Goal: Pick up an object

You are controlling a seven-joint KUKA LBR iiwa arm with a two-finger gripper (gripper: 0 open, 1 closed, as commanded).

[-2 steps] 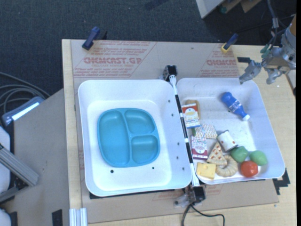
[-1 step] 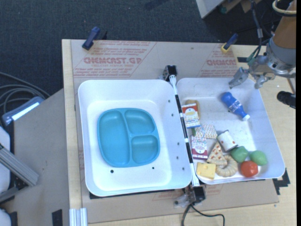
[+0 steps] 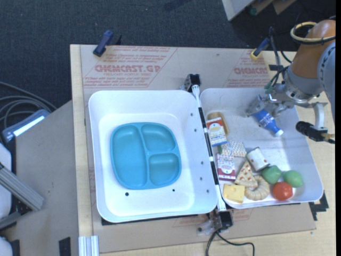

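One fixed camera looks down at a slant on both bins (image 3: 101, 143).

A small blue-and-white object (image 3: 268, 121) sits tilted in the right bin's (image 3: 311, 159) upper part.

The arm (image 3: 314, 63) is seen as rounded grey casing, with an orange band above the wrist (partly cut by the frame edge). Thin dark cables are looped beside it, and a metallic grey gripper (image 3: 265, 108) is mounted below.
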